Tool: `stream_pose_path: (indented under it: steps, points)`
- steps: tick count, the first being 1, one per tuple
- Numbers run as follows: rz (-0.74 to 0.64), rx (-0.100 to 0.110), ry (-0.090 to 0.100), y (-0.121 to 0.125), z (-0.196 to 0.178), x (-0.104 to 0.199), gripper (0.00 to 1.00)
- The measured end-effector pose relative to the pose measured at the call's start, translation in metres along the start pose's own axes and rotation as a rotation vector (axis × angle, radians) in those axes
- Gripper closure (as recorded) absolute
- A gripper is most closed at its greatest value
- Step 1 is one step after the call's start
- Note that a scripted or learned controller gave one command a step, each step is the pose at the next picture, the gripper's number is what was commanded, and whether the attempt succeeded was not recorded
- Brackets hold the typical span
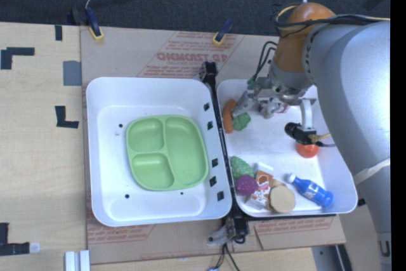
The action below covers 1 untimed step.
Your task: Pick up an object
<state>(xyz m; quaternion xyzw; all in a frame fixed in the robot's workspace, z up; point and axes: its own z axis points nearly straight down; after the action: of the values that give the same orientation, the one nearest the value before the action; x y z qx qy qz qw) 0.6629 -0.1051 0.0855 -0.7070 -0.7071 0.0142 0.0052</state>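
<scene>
- Scanning the right bin (276, 150) from its near end – a tan round disc (282, 199), a blue bottle (312, 191), a small printed packet (261, 192) and a purple cluster (246, 185) lie bunched together, all well nearer the camera than the gripper (252, 108).
- A green leafy piece (240, 166) touches the purple cluster, also on the camera side of the gripper but closer to it.
- Left bin (104, 136), well to the view's left of the gripper, holds one green divided plate (168, 152), its three compartments bare.
- A red-orange ball (307, 150) sits apart, to the view's right of the gripper and a bit nearer the camera.
- Likely target: a small green lump (241, 122), just below the gripper's tip in the view, at the far end of the right bin.
- An orange carrot-like piece (227, 116) touches the lump on the side away from the gripper, against the bin wall.
- Handling guess – the lump looks like a light toy food, probably smooth and a bit slippery, not fragile. Take it across its narrower middle; the carrot crowds one side.
- Gripper state: cannot tell whether it is spread or pressed together, and cannot tell if it touches the lump or hangs above it.
</scene>
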Motion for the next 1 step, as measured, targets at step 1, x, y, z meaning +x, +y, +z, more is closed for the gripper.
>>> stream_pose_path:
  steps: [1]
  points:
    - [0.001, -0.001, -0.002, 0.0, -0.0001, 0.0005, 0.0]
